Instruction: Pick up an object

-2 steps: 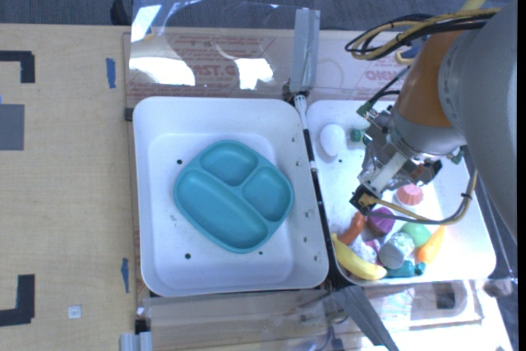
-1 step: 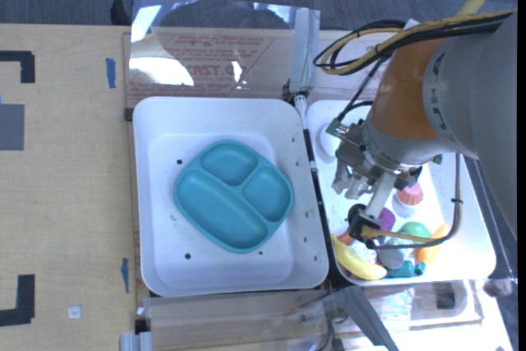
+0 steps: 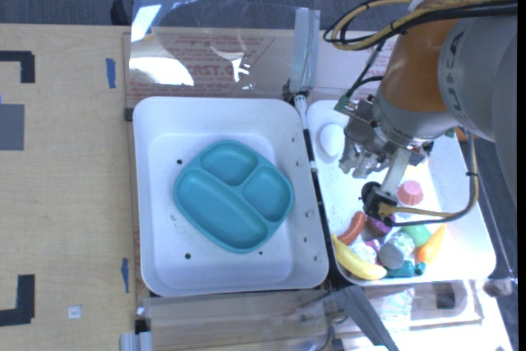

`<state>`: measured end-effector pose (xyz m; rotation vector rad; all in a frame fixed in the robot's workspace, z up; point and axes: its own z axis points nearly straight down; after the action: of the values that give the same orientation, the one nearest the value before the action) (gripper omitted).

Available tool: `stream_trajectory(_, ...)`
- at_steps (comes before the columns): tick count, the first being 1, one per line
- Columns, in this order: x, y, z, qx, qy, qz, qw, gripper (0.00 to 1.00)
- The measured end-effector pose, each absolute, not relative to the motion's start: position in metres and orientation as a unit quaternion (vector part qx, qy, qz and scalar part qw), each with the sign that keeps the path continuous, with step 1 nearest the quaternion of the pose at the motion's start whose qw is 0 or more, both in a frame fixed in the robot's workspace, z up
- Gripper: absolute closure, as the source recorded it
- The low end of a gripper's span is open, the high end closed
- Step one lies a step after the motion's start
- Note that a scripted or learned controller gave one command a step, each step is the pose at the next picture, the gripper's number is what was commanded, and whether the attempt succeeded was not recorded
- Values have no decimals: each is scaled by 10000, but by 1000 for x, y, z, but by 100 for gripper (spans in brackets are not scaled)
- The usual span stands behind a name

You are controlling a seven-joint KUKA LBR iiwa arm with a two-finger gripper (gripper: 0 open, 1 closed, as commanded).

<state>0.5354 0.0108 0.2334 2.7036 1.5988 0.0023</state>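
My gripper (image 3: 358,166) hangs over the left part of the right bin (image 3: 468,177), its fingers open with nothing between them. A white egg (image 3: 330,139) lies just to its upper left. Below and to its right are a pink toy (image 3: 410,193), a red-orange sausage (image 3: 353,227), a yellow banana (image 3: 358,261), a grey lump (image 3: 396,251), a green piece (image 3: 420,234) and an orange carrot (image 3: 432,244), bunched at the bin's near end.
The left bin (image 3: 156,177) holds a teal divided plate (image 3: 234,194). A clear plastic sheet (image 3: 214,53) lies behind the bins. Cables (image 3: 370,12) loop off the arm above the right bin. A wooden board (image 3: 57,177) runs along the left.
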Motion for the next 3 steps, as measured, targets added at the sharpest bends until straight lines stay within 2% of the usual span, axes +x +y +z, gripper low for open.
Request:
stream_trajectory(1, 556, -28, 329, 8750, 4841, 28, 17, 100)
stream_trajectory(2, 619, 4, 222, 8588, 5123, -60, -36, 100)
stream_trajectory(3, 620, -46, 244, 7846, 6200, 2, 13, 100)
